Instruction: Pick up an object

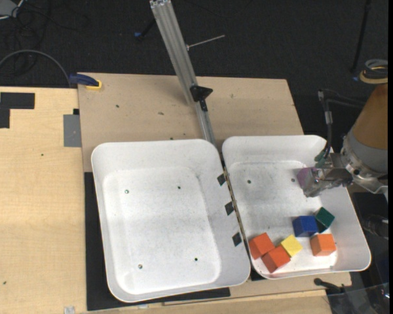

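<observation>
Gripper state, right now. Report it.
Gripper: over the right white bin, by a small purple object; open or shut cannot be told.

Most of the grey KUKA arm with the orange band [374, 133] runs off the pic's right side, so you only get the wrist end. The two-finger gripper [312, 183] is a blur near the right white bin's [275, 150] far right corner, and there's a small purple-ish thing [303, 174] right at the tip, too smeared to say what it is or whether it's touching. The dark green block [325, 217] is partly behind the blue cube [304, 226]. The light wooden bench [33, 195] is cut off at the left and bottom edges.
</observation>
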Motion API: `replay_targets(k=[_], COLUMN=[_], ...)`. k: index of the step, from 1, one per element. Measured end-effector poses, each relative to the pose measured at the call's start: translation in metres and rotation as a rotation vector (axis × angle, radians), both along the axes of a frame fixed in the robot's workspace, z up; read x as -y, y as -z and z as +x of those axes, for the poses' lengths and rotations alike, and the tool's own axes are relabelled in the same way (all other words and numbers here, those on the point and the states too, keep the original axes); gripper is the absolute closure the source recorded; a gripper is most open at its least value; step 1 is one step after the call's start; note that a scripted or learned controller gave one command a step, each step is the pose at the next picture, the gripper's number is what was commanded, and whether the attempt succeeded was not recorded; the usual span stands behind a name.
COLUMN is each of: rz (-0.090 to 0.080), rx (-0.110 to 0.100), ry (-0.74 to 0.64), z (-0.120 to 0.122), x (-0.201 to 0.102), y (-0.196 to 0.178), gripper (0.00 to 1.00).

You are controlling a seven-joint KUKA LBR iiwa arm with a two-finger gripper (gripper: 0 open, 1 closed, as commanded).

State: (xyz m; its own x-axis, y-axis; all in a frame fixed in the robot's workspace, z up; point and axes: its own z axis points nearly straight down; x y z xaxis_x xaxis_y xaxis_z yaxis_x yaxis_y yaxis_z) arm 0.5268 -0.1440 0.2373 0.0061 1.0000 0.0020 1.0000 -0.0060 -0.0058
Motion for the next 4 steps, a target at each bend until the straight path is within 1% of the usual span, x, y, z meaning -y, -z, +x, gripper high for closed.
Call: replay_targets(k=[1, 2, 3, 4], rz=[-0.002, -0.001, -0.002, -0.002], rx=[0.006, 0.004, 0.003, 0.002], ry=[-0.009, -0.008, -0.010, -0.012], z=[0.010, 0.043, 0.042, 0.042], x=[-0.006, -0.033, -0.032, -0.032], y=[-0.016, -0.007, -0.007, -0.007], gripper=[1.00, 1.00, 0.00, 0.00])
